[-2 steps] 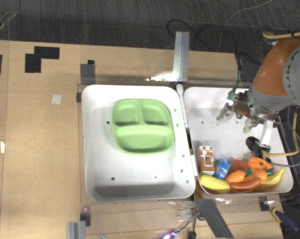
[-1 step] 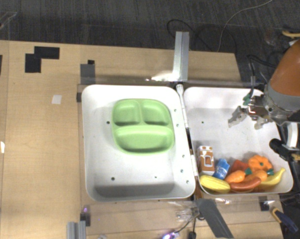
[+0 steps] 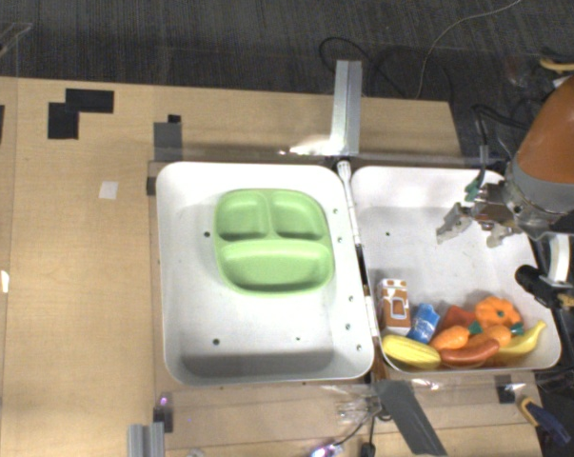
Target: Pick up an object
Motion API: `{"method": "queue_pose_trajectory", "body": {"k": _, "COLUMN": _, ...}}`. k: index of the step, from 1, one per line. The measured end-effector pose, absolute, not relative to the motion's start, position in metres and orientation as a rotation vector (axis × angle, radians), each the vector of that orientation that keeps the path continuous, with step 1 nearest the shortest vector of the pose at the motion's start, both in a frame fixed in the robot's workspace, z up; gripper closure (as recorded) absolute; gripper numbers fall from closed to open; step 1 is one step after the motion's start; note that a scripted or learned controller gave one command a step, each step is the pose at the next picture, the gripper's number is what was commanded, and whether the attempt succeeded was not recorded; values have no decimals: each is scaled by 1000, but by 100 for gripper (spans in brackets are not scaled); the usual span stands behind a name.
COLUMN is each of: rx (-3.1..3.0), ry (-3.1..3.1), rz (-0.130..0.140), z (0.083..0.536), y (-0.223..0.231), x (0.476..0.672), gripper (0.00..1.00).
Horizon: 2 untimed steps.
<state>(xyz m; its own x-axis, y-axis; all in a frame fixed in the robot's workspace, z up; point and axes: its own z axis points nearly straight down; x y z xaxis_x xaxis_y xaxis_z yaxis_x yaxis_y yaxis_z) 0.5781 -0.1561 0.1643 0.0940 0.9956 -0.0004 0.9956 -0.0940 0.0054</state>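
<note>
My gripper (image 3: 476,229) hangs over the right part of the right bin (image 3: 410,198), its two fingers spread apart with nothing between them. Below it, along the bin's near edge, lies a cluster of toy food: a yellow banana (image 3: 409,351), a small brown carton (image 3: 394,305), a blue can (image 3: 425,322), an orange pepper (image 3: 497,312), a red-brown sausage (image 3: 472,352) and a second banana (image 3: 524,339). The gripper is well apart from this pile, toward the far side.
The left bin (image 3: 187,255) bears a green divided plate (image 3: 271,239). A metal post (image 3: 347,103) stands behind the seam between the bins. Wooden bench surface stretches to the left.
</note>
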Motion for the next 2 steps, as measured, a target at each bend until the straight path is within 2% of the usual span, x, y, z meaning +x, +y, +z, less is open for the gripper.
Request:
{"method": "queue_pose_trajectory", "body": {"k": 1, "rx": 2379, "ry": 2049, "rz": 3, "z": 125, "y": -113, "x": 545, "gripper": 0}}
{"method": "queue_pose_trajectory", "body": {"k": 2, "rx": 2295, "ry": 2114, "rz": 26, "z": 93, "y": -83, "x": 495, "gripper": 0}}
